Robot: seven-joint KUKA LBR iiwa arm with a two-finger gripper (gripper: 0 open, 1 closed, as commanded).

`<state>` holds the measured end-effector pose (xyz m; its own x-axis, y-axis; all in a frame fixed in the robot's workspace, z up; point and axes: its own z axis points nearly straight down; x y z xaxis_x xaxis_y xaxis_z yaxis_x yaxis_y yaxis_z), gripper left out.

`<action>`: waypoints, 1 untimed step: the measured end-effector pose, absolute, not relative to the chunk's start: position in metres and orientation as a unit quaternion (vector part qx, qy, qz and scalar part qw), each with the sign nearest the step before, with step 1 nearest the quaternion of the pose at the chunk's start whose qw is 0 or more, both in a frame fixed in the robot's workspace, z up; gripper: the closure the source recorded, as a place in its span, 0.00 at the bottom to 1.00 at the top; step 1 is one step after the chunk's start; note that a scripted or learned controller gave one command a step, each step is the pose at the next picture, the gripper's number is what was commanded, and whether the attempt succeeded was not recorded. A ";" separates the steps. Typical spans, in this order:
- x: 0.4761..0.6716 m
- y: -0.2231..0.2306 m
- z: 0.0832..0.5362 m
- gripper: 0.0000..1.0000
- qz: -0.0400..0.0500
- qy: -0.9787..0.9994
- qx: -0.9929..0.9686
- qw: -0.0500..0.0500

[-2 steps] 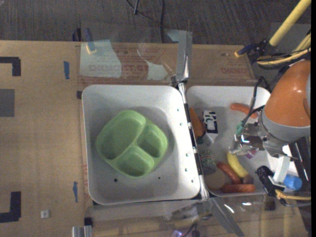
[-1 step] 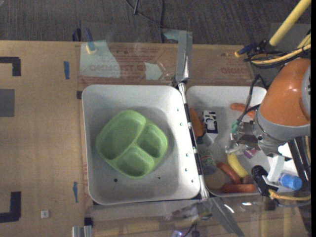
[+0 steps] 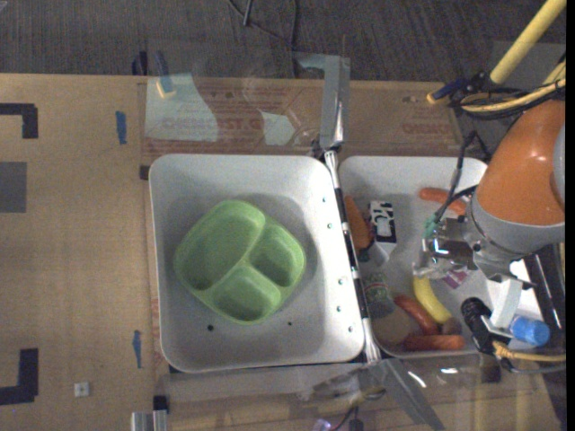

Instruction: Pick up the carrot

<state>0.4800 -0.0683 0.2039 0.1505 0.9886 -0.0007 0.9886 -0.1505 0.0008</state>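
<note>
Overhead view of a plywood bench [image 3: 72, 268] carrying two shallow white bins side by side. Nearest the camera, along the near wall of the right-hand white bin [image 3: 395, 176], lie two reddish sausage-shaped toys [image 3: 422, 317], one angled and one flat against the wall; a yellow toy banana [image 3: 430, 299] lies just beside them, towards the right. A small dark round item [image 3: 377, 287] sits near the bin's left wall, too blurred to identify. Above the banana, the metallic two-finger gripper [image 3: 437, 257] hangs over the bin's middle, carried by the grey arm with its orange band [image 3: 526, 173] reaching in from the right; whether the claw is released or clenched cannot be told, and nothing can be made out between its fingers. The orange tapered carrot [image 3: 358, 224] lies against the bin's left wall, left of the gripper and apart from it, beside a black-and-white card [image 3: 384, 220]. Another orange-red piece [image 3: 435, 195] lies farther back. The left-hand white bin [image 3: 180, 187] holds a green three-compartment plastic plate [image 3: 239, 260].
</note>
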 end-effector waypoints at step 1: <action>0.498 -0.062 0.217 1.00 -0.001 0.426 0.905 -0.001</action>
